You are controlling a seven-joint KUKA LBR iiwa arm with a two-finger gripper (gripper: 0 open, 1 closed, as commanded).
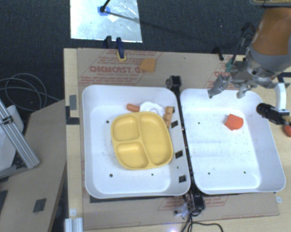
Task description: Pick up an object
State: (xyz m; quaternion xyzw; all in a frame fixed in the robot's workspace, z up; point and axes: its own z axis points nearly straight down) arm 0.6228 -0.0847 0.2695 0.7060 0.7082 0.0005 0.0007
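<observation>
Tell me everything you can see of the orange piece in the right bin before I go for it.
The orange piece is a small, chunky block, bright orange with a matte, plastic-like look, and its exact shape is too small to make out. It lies alone on the floor of the right bin, in the far half, toward the right wall. Nothing touches it. The tool hangs above the bin's far edge, open and apart from it.

A cardboard-covered bench (135, 66) carries two white bins side by side, the left bin (94, 178) touching the right bin (266, 173) along a clipped seam.
</observation>
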